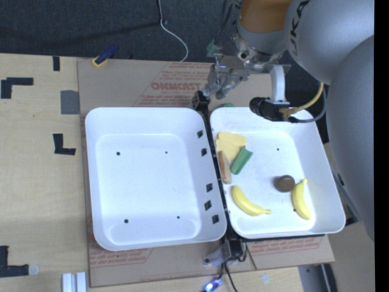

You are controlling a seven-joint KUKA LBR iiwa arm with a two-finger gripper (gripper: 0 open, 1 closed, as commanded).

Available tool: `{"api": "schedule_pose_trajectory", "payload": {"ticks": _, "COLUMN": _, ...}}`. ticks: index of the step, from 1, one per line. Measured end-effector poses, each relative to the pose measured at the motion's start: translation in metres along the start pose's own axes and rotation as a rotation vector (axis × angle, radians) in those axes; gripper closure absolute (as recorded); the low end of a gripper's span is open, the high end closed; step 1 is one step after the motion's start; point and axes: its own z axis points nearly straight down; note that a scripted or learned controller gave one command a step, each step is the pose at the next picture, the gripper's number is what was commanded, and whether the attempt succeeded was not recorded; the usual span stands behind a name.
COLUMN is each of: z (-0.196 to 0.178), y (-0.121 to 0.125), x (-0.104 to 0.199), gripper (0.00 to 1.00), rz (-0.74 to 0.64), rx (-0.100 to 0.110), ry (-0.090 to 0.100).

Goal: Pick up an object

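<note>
The arm [316,23] reaches in from the far right; its claw [217,89] hangs above the bins' far edge, grip state unclear.

Tan bench top [36,181] w/ black tape marks [61,145], dark cloth backdrop [91,11] behind.

The bench [36,181] bears a cardboard sheet [146,87] under two white bins [97,126].

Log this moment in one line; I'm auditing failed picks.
gripper: above bins' far edge, holding nothing seen | right bin: two bananas, green piece, brown ball | pick: not yet
</note>
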Motion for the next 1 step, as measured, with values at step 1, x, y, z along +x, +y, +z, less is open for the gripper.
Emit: {"api": "schedule_pose_trajectory", "payload": {"ticks": 1, "z": 0.0100, "y": -0.0095, "x": 0.0777, "gripper": 1.00, "rz": -0.002, "rx": 0.006, "ry": 0.000}}
